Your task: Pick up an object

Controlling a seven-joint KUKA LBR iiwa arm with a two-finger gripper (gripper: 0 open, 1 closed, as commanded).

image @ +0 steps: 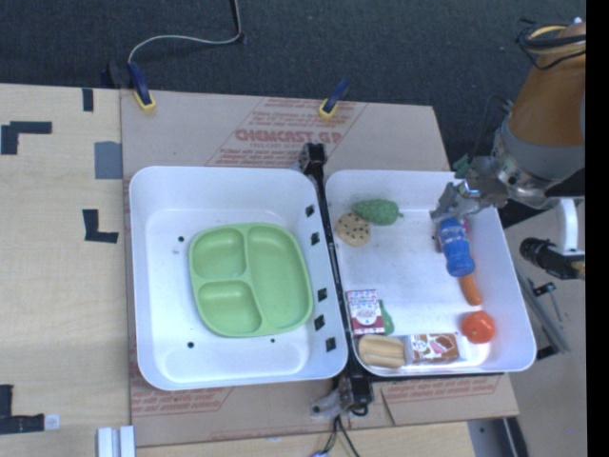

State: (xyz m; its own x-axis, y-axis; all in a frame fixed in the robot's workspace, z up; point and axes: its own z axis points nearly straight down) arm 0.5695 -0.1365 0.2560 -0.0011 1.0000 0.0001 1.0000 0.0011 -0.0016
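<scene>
A brown cardboard sheet (276,136) printed with red lettering covers the bench, held at its far edge by two yellow-and-blue clamps (143,95); pale wood (57,284) marked with dark tape pieces lies to the left, and dark carpet (381,27) with a loose cable (190,38) runs behind. Two white bins sit side by side: the left bin (157,255) holds a green divided plate (251,279), and the right bin (509,293) holds a green leafy toy (377,210), a cookie (353,228), a blue bottle (456,248), an orange carrot (470,290), a red tomato (478,327), a small printed box (365,312), a hot dog bun (383,351) and a snack packet (436,347). The gripper (455,203) hangs over the right bin's far right corner, just above the blue bottle's top; whether its claw is apart or together cannot be told, and nothing is seen between it.
</scene>
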